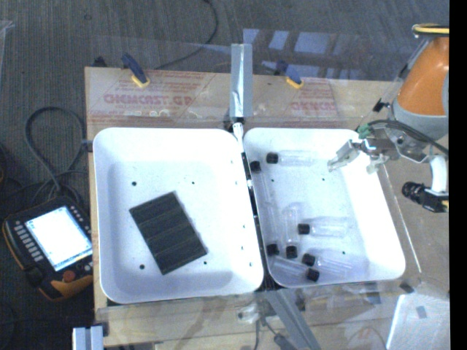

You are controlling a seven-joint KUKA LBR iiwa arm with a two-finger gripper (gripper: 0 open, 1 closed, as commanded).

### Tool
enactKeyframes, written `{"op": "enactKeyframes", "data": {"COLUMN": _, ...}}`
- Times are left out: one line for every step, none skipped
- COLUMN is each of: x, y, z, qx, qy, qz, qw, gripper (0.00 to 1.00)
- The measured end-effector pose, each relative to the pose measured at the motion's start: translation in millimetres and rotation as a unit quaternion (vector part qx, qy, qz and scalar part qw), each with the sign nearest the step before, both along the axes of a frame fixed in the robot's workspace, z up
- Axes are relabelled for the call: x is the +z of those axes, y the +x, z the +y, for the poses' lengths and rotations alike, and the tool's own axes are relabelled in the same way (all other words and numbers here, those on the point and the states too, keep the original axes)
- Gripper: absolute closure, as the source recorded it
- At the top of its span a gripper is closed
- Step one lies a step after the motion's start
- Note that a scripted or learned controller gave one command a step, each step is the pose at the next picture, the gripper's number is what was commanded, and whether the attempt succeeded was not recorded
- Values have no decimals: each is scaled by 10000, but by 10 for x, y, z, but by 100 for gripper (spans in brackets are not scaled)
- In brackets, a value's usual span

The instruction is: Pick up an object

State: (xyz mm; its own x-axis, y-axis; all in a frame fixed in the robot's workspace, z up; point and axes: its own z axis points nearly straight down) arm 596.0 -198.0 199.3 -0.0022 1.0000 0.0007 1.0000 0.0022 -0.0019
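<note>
Several clear plastic bottles with black caps lie in the right bin. One bottle rests near the far wall, another lies mid-bin, and more cluster at the near edge. A black ribbed rectangular block lies flat in the left bin. My gripper hovers over the right bin's far right corner, above and to the right of the bottles. Its fingers stand open with nothing between them.
A metal post rises at the back where the two bins meet. Clamps hold the board at the back edge. A teach pendant with cables lies on the floor to the left.
</note>
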Motion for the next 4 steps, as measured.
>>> {"op": "enactKeyframes", "data": {"x": -1053, "y": 523, "z": 421, "qx": 115, "qy": -18, "qz": 4, "qw": 9999, "gripper": 0}}
{"op": "enactKeyframes", "data": {"x": -155, "y": 724, "z": 1329, "qx": 395, "qy": -9, "qz": -8, "qw": 9992, "gripper": 0}}
{"op": "enactKeyframes", "data": {"x": -686, "y": -123, "z": 964, "qx": 1916, "qy": 3, "qz": -1, "qw": 9815, "gripper": 0}}
{"op": "enactKeyframes", "data": {"x": -156, "y": 179, "z": 1485, "qx": 2119, "qy": 1, "qz": -15, "qw": 9773, "gripper": 0}}
